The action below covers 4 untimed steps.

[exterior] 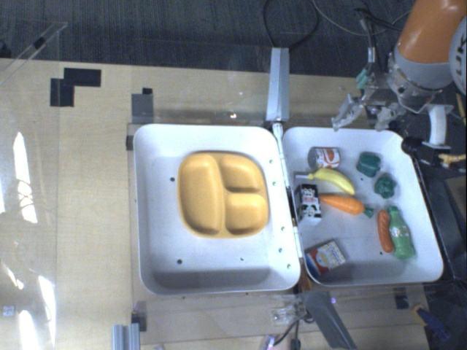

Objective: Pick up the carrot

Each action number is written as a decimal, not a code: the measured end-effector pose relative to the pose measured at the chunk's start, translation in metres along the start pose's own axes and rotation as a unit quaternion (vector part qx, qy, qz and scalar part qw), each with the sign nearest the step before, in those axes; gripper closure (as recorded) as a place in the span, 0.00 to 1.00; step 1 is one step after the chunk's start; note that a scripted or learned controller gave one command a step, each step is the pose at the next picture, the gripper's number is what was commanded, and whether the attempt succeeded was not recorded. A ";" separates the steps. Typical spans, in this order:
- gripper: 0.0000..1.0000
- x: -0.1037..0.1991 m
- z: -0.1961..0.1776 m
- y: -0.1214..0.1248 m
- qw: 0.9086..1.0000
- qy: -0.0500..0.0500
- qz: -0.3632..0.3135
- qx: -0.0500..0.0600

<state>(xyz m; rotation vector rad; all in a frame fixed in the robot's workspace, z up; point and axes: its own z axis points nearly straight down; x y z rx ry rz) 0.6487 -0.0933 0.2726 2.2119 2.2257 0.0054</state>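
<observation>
The carrot (341, 205) is orange with a small green end and lies flat near the middle of the right bin (423, 267). It sits just below a yellow banana (332, 179) and right of a black-and-white carton (310, 201). My gripper (363, 117) hangs above the bin's far rim, well behind the carrot. Its fingers (344, 115) are spread open and hold nothing.
The right bin also holds a tin can (325, 157), two dark green pieces (368, 164) (384, 187), a red-orange pepper-like piece (384, 230), a green bottle (401, 235) and a flat packet (326, 256). A yellow divided tray (222, 193) lies in the left bin (157, 261).
</observation>
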 end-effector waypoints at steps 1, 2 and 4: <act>0.00 -0.042 0.115 -0.044 1.000 0.000 0.001 0.001; 0.00 -0.022 0.184 -0.080 0.999 0.000 -0.038 -0.002; 1.00 0.073 0.087 -0.126 0.999 0.000 -0.033 0.000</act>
